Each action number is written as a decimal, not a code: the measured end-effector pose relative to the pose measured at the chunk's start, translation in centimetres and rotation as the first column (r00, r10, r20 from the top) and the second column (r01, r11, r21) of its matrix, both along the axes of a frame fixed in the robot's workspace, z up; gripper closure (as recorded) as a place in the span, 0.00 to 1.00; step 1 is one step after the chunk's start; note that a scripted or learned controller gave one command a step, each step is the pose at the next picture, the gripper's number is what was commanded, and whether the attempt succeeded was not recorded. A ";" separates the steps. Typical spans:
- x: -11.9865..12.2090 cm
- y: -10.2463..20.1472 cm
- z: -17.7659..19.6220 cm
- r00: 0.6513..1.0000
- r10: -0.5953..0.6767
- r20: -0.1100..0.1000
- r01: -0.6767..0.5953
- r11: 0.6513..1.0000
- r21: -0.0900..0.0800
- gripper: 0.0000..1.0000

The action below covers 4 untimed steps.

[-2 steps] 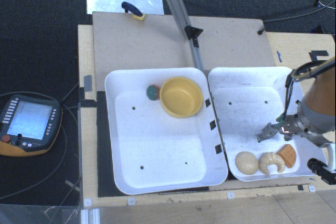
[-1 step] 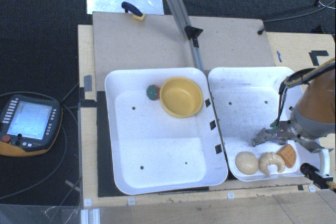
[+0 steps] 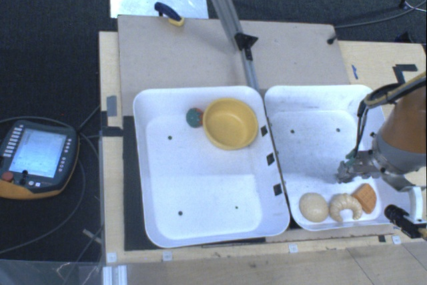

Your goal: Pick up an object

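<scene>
In the right bin [image 3: 313, 118], three objects lie along the near wall: a cream oval bun [image 3: 313, 207], a pale croissant [image 3: 345, 206] and an orange-brown wedge [image 3: 365, 197]. My gripper [image 3: 348, 171] hangs low over the right bin's floor, just above and behind the croissant and the wedge. It comes down from the grey arm with its orange band [image 3: 405, 130] at the right edge. Nothing is visibly held. In the left bin [image 3: 200, 210], a yellow bowl [image 3: 230, 123] stands upright at the far right, with a small green ball [image 3: 194, 117] touching its left side.
A slanted metal pole [image 3: 227, 10] crosses above the bench to the bins' far wall. A teach pendant [image 3: 37, 157] lies on the floor to the left. A dividing ridge with black clips [image 3: 270, 158] separates the bins.
</scene>
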<state>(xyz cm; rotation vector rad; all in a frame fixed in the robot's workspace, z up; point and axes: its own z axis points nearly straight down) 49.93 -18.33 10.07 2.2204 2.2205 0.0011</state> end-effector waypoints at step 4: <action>-1.4 5.9 10.4 1.000 0.004 -0.001 -0.004 1.000 0.001 1.00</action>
